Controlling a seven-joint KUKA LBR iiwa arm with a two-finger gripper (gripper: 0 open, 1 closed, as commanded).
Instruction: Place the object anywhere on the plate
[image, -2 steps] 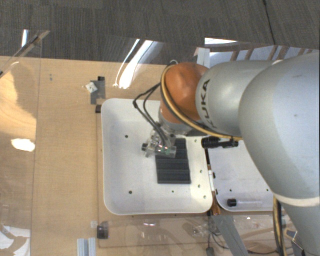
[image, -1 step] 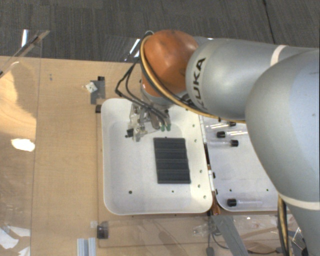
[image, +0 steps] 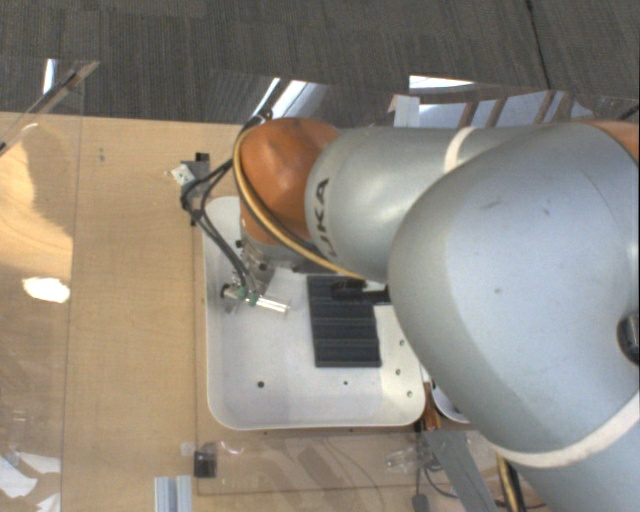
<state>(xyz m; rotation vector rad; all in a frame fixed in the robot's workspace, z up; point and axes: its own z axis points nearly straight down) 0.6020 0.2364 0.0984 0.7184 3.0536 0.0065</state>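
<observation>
Looming closest, the grey arm (image: 500, 280) is reaching in from the right and bending down over a white bin (image: 300, 400), hiding its right part. Bare bin floor is lying open toward the left and near rims. A black ribbed block (image: 345, 325) is lying flat mid-bin, long axis running near-to-far. The gripper (image: 245, 292) is hanging near the left rim; I cannot tell its state. The wooden surface (image: 110, 300) is stretching leftward.

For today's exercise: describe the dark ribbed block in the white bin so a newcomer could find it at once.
Start at the big grey arm that covers the picture's right side. Beneath it lies a shallow white bin. The ribbed block rests flat on the bin's floor near the middle: a dark rectangle with ridges across it, far darker than anything beside it.
</observation>
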